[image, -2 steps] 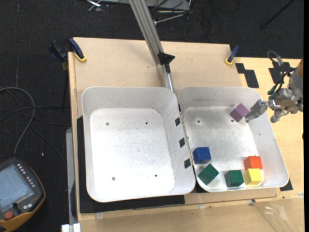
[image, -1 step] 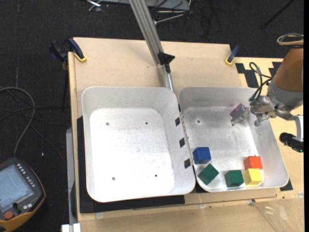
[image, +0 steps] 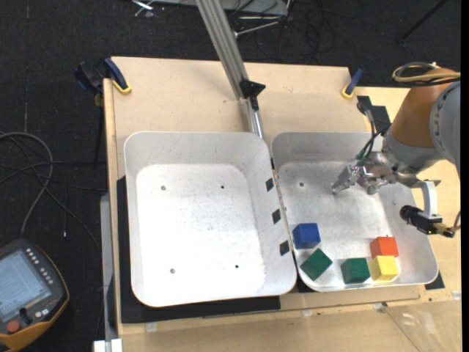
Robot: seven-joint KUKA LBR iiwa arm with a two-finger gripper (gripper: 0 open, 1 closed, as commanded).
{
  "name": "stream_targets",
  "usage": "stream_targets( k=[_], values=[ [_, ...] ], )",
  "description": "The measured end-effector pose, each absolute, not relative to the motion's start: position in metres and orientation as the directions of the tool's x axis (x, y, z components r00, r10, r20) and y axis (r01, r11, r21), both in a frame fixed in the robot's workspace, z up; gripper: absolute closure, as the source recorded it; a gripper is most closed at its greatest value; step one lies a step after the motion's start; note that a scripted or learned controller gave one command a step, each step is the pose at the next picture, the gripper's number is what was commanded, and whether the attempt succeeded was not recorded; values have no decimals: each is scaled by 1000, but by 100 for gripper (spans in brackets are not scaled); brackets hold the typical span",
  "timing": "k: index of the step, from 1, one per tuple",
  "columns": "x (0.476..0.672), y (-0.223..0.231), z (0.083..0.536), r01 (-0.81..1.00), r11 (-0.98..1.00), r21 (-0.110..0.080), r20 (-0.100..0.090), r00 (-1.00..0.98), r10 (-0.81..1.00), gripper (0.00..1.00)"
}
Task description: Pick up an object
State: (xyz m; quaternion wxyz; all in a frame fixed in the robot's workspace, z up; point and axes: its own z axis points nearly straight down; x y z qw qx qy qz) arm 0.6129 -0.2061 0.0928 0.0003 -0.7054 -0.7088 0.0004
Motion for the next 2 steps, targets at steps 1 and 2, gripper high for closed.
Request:
stream_targets(
  k=[1, 2],
  values=[
    [607, -166, 118, 1000, 6, 1, 0, -6, 1000, 0],
    [628, -194, 300, 1000, 3, 10, -5, -3, 1000, 0]
  ],
)
